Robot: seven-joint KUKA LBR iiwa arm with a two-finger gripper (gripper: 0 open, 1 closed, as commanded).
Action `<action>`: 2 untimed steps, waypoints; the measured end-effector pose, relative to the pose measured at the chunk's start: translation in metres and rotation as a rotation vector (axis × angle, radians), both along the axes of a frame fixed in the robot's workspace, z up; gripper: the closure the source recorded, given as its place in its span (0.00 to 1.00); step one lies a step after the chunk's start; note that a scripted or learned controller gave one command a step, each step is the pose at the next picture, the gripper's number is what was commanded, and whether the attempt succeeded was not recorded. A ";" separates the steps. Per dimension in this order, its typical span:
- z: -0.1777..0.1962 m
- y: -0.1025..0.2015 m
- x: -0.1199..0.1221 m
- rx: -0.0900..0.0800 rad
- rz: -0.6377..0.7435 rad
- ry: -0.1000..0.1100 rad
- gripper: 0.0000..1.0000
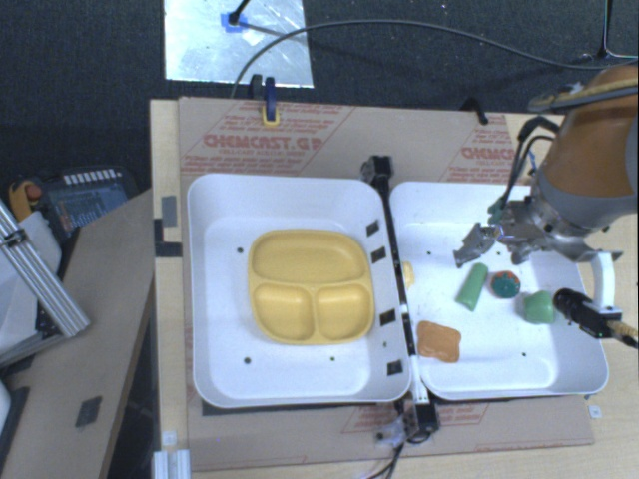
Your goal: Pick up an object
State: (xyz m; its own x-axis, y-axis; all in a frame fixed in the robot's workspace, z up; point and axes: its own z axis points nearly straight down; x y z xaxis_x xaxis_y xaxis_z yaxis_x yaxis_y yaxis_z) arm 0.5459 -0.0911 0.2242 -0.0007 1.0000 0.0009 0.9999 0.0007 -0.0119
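Note:
The right white bin holds a green cylinder, a small blue-green ball with a red patch, a rounded green piece and a flat orange-brown piece. My gripper hangs over this bin's middle, just above and behind the cylinder and the ball. Its grey fingers are spread open and nothing sits between them. A tiny yellow item lies against the divider.
The left white bin carries a yellow divided plate. A black clip rail runs between the bins. A black cylindrical part on a white bracket juts over the right bin's right rim. The arm's orange band is above.

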 end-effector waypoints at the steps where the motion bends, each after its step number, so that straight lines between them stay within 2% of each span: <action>1: 0.007 0.000 0.003 -0.001 0.002 -0.014 0.00; 2: -0.056 0.002 0.002 0.000 0.000 -0.009 0.00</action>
